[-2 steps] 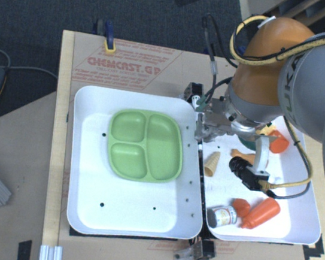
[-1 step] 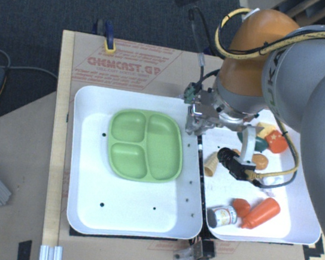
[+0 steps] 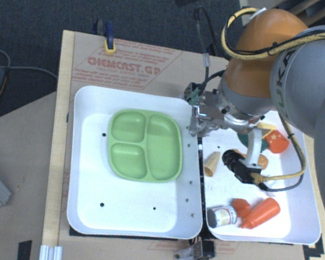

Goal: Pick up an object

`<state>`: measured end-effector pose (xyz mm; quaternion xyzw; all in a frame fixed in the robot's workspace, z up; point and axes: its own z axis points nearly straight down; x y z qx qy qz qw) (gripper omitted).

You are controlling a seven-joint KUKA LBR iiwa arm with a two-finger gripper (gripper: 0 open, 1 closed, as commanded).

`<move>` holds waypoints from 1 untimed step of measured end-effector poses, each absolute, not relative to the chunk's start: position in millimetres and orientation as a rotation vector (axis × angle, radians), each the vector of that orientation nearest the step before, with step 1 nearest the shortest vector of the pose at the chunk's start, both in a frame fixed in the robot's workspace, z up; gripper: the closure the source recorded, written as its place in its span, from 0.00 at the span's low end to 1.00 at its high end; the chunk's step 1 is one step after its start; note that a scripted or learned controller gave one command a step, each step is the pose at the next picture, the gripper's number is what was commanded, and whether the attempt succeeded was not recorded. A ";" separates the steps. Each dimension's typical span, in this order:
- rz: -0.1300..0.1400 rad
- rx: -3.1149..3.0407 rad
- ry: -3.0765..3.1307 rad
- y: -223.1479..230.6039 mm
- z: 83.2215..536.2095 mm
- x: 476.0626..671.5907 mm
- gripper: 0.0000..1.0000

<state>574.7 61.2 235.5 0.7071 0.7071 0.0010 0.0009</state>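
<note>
Green marks the divided plate (image 3: 146,146) lying in the left bin (image 3: 79,199), toward its far side; both bins sit on the table (image 3: 58,141). In the camera view we see the grey arm (image 3: 321,77) reaching in from the right over the far part of the right bin (image 3: 296,228). Its end effector (image 3: 206,119) is down by the wall between the two bins, and we cannot tell whether it is open or closed. A tan cone (image 3: 212,163) lies just near of it. An orange carrot (image 3: 262,212) and a small jar (image 3: 222,216) lie side by side at the near edge. A red-orange piece (image 3: 277,142) sits far right.
</note>
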 end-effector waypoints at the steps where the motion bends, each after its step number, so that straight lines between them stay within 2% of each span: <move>1: -0.001 2.222 2.221 57.6 233.4 574.2 1.00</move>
